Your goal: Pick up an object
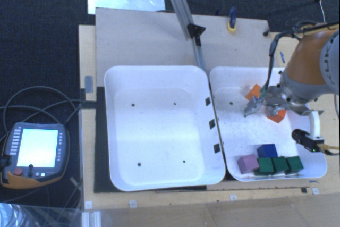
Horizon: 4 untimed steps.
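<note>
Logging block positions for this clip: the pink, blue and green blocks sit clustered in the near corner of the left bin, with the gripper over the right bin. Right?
Not quite. In the camera view the pink block, blue block and green blocks sit in the right bin, not the left. The gripper is over the right bin.

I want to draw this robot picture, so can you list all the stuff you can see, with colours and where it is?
White bins: 2, white, side by side on the bench; left bin, right bin.
Orange blocks: 2, orange, far part of the right bin; one left of the gripper, one just under it.
Blue block: 1, blue, near edge of the right bin.
Pink block: 1, pink, near edge, left of the green ones.
Green blocks: 2 or 3, green, in a row along the near edge.
Control pad: 1, grey and orange with a bright screen, on the floor at left.
Clamp: 1, blue and yellow, bench's far edge.
Arm: 1, grey and orange, from the right.
Gripper: 1, grey, over the right bin.
</note>
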Motion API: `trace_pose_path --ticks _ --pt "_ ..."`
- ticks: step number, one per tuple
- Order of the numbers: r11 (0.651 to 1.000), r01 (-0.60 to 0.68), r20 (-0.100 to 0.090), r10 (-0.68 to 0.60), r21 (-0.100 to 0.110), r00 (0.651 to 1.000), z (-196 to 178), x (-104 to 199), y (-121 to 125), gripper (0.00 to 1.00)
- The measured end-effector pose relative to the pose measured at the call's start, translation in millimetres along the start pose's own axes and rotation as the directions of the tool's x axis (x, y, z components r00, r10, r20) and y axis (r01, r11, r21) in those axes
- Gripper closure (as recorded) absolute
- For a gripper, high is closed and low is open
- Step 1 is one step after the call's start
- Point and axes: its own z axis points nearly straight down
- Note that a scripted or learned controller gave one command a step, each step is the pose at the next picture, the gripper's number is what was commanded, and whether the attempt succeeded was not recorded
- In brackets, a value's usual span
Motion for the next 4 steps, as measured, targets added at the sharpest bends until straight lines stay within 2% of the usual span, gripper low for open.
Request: trace_pose_path --ticks 1,2,3,4 --pt "1.0 0.0 0.0 0.0 -0.001 1.0 50.1 0.2 -0.4 0.0" --pt "1.0 0.002 0.001 -0.002 -0.009 1.0 36.0 -0.1 1.9 1.0" --pt "1.0 0.001 0.002 -0.001 -0.01 1.0 -8.2 -1.0 -0.7 1.0" --pt "1.0 0.002 0.003 -0.002 -0.014 1.0 -71.8 -6.9 1.2 1.0"
